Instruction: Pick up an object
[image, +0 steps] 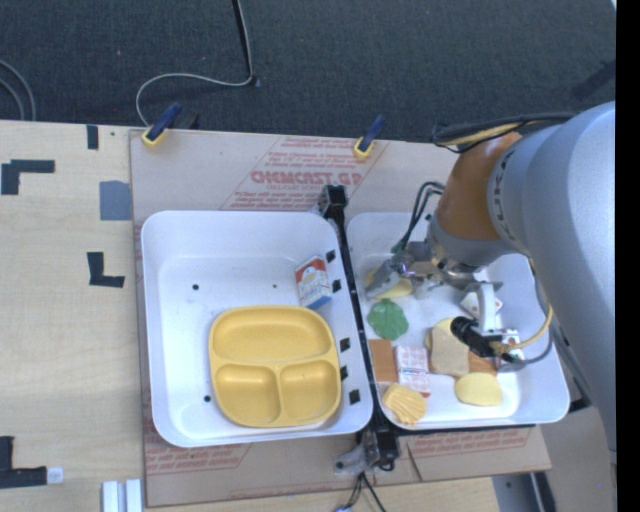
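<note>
Standing over a pale wooden bench (60, 330) with black tape marks, I see a brown cardboard sheet (280, 175) clamped by blue and yellow clips under two shallow white plastic bins. Dark carpet and a black cable lie beyond. At nine o'clock, the left bin (165, 250) holds a yellow three-compartment plastic tray (275, 365) and a small red, white and blue carton (314, 281). The right bin (540, 400) holds toy food: a green leafy piece (387, 320), a ridged yellow chip (405, 405), a tan bread slice (450, 352), a yellow lemon-like lump (480, 390). The grey arm's metal gripper (400, 276) reaches into the right bin's upper left; whether it is apart or together I cannot tell. The green piece lies just at six o'clock of it.
</note>
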